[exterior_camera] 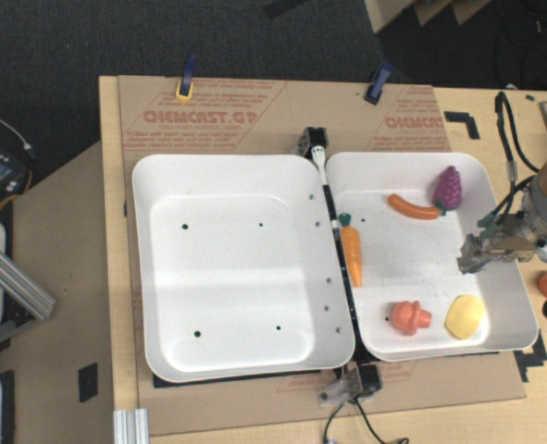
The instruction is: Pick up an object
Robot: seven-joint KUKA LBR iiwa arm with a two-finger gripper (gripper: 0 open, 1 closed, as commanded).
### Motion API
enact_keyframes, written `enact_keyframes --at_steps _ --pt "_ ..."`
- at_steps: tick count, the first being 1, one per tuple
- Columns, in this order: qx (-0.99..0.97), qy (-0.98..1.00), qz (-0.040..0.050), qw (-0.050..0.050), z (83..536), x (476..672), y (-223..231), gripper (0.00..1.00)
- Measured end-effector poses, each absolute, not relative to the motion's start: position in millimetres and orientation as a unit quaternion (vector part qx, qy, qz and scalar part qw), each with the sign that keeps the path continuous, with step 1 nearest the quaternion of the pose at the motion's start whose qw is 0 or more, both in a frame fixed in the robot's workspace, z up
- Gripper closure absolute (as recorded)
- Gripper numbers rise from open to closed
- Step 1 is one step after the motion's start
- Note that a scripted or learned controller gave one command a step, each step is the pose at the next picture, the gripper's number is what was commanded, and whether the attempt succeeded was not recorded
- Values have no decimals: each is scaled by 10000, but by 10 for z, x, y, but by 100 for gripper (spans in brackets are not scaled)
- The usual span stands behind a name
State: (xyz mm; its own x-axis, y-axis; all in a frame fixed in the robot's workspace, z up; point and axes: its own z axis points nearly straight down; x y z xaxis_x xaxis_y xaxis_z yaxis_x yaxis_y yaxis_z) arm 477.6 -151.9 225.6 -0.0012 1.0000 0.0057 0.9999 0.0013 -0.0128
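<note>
While "CHEMCAST GP" marks the cardboard [208,117], the hand's [467,259] grip state is unclear.

I am looking down at two bins sitting side by side on a board [254,109]. In the right bin [412,178], a carrot [351,255] is lying along the left wall, a sausage [413,208] and grapes [447,188] are sitting touching at the back, and a tomato [408,317] and lemon [465,316] are sitting near each other at the front. The gripper [469,257] is hanging at the right wall, behind the lemon.
</note>
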Motion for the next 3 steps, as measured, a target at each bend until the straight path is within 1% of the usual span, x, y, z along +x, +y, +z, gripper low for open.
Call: enact_keyframes --at_steps 1,3 --pt "-7076 -7066 -8 -23 2433 4800 -1552 100" --pt "-7079 -7063 -10 -42 3341 4799 -1969 100"
